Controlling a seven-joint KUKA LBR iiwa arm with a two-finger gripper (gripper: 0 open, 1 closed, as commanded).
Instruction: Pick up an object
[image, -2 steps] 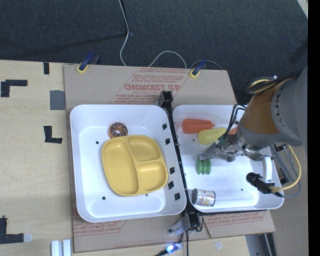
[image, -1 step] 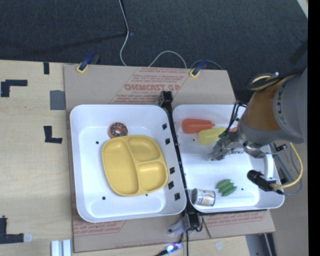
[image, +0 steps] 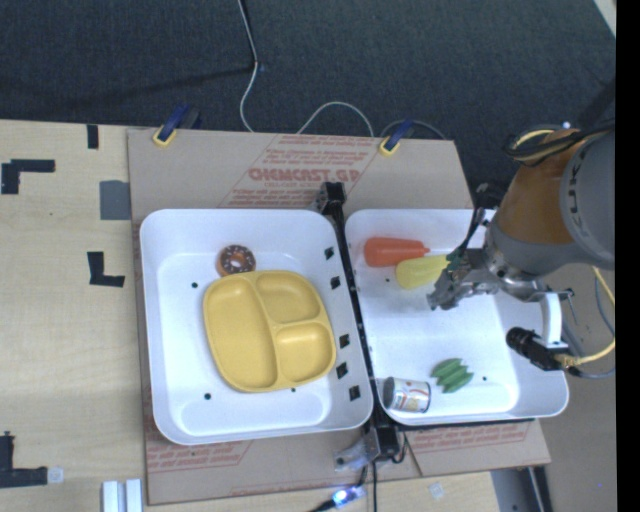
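The right bin (image: 500, 345) holds an orange carrot (image: 394, 250), a yellow banana-like piece (image: 420, 270), a green pea pod (image: 452, 375) and a small metal can (image: 407, 396) lying at the front left corner. My gripper (image: 447, 293) hangs over the upper middle of this bin, just right of and below the yellow piece and close to it. Whether it touches the piece cannot be told. The grey arm with its orange band (image: 535, 205) comes in from the right.
In the left bin (image: 160, 300) lie a yellow divided plate (image: 268, 328) and a small chocolate donut (image: 236, 260). A black divider with clips (image: 345, 300) runs between the bins. Cables (image: 300, 120) lie behind them on the cardboard.
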